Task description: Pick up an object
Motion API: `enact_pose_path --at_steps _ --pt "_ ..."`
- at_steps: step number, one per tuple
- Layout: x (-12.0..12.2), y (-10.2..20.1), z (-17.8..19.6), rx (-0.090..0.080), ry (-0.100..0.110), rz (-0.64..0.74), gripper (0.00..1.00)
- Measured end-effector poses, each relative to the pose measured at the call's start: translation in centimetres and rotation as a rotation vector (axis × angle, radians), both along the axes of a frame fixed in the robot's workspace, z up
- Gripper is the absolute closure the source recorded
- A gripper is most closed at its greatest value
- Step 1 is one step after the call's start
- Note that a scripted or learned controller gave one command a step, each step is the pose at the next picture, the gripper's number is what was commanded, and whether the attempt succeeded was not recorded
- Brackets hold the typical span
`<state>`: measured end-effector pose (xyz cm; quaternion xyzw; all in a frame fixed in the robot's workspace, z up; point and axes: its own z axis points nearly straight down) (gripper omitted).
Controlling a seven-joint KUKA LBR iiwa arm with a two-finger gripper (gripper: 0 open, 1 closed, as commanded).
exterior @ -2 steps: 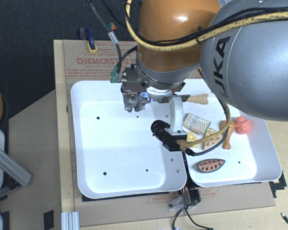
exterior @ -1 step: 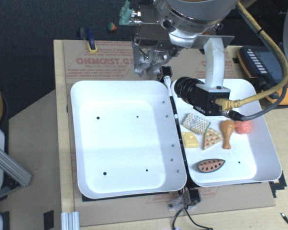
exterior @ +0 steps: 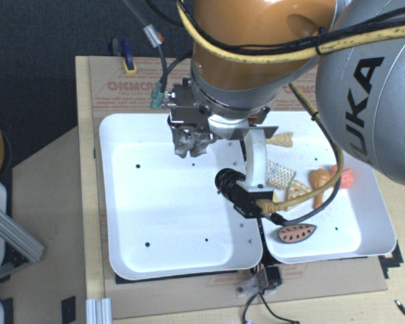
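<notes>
My gripper (exterior: 192, 143) hangs over the far right part of the left bin (exterior: 162, 208), under the big orange and grey wrist. Nothing shows beneath it but bare white floor. The loose objects lie in the right bin (exterior: 368, 238): a pale triangular piece (exterior: 281, 139) at the back, a white piece with a dotted pattern (exterior: 281, 174), a tan lump (exterior: 320, 178), a pink-red thing (exterior: 347, 177), and a brown oval with dark spots (exterior: 297, 233) near the front. The arm hides much of the right bin's far side.
A black cable fitting (exterior: 239, 196) and a yellow cable (exterior: 317, 193) hang from the arm over the wall between the bins. Both bins rest on a cardboard sheet (exterior: 94, 86) printed with red letters. A blue and yellow clip (exterior: 127, 54) sits at its far edge.
</notes>
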<state>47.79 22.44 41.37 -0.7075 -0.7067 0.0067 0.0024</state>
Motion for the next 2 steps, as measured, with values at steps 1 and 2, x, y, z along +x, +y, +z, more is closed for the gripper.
enact_pose_path --at_steps 1,2 --pt "0.0 0.0 -6.8 0.002 -0.003 0.0 1.0" --pt "0.0 0.0 -13.4 0.002 -0.003 0.0 1.0"
